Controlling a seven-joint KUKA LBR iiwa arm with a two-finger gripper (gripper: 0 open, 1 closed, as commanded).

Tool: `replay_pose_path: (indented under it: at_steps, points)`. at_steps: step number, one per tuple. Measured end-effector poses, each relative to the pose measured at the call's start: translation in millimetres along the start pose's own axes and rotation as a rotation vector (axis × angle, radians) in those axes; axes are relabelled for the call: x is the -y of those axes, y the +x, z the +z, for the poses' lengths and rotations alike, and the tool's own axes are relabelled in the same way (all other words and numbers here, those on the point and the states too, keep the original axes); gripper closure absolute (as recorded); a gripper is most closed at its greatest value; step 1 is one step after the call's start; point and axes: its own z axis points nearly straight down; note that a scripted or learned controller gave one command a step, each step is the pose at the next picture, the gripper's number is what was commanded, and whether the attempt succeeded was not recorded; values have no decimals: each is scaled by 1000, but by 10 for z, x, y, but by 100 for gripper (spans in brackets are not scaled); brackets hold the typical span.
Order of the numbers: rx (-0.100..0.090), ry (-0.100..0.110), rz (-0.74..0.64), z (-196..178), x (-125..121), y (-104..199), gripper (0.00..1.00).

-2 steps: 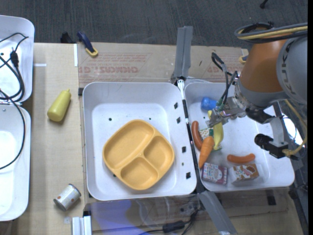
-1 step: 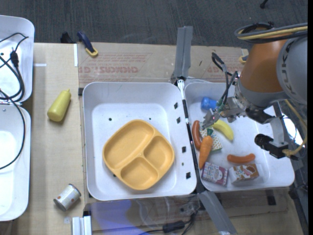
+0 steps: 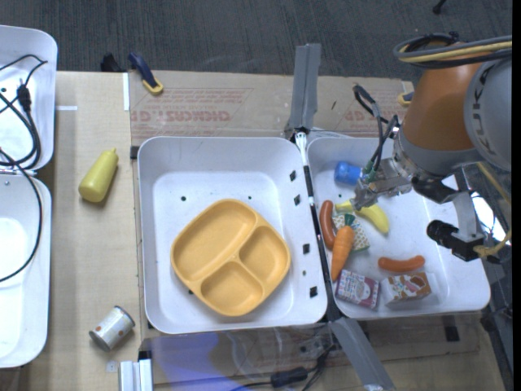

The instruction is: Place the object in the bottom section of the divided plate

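Yellow toy banana (image 3: 374,217) lies under the tool (image 3: 368,192), whose state I cannot tell; crowded neighbours risk a missed grasp before the yellow divided plate (image 3: 230,257).

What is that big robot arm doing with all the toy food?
The grey and orange robot arm reaches in from the right, and its gripper hangs low over the right bin, just above a toy banana. Near it lie a carrot, two sausages, a blue cup and two small boxes. The yellow divided plate sits in the left bin with nothing on it, so no food has reached its bottom section yet.
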Motion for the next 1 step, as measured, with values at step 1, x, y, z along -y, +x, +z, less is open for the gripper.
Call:
replay_pose_path:
  at_steps: [1]
  points:
    - [-1, 0, -41, 85, 178, 791, 100]
